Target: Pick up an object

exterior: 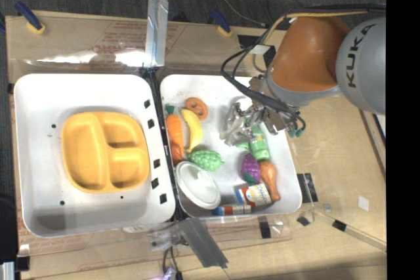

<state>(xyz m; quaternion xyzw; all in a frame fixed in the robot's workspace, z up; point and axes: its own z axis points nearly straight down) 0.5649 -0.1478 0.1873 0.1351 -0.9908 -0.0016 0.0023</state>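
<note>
Green object point(260, 149) in the right bin point(216, 80), just below and right of the claw point(237, 121). Best guess for the target, going purely by closeness. Sitting among clutter toward the bin's right side, with a purple toy point(251, 167) touching or nearly touching below it.

Claw state: can't tell whether apart or together. Too much shiny metal and cable mush at this angle. Nothing visibly clamped in it either, so not calling this a hold.

Stuff likely to go wrong from here:

- Grabbing two things at once, or neither. Green object and purple toy packed close, orange drumstick-looking piece point(269, 181) right next to those. Could easily wedge against a neighbour instead of closing around one item.
- Knocking things sideways on the way down. Small light plastic toys on a slick white bin floor, so probably prone to skidding away from a slightly off-centre approach.
- Closing on air. Claw looks offset up and left of the green object, over a fairly bare patch of bin, though depth is hard to judge from a slanted view.
- Clipping the bin wall. Target not far from the right-hand rim, bulky arm point(308, 56) hanging right over that corner.
- Slipping on lift. Rounded shapes, likely poor purchase.

Banana point(191, 128), carrot point(174, 134) and green grapes point(207, 159) further left, well apart from the claw, probably safe from all of this. Same for the yellow tray point(105, 149) over in the left bin point(39, 108).
</note>
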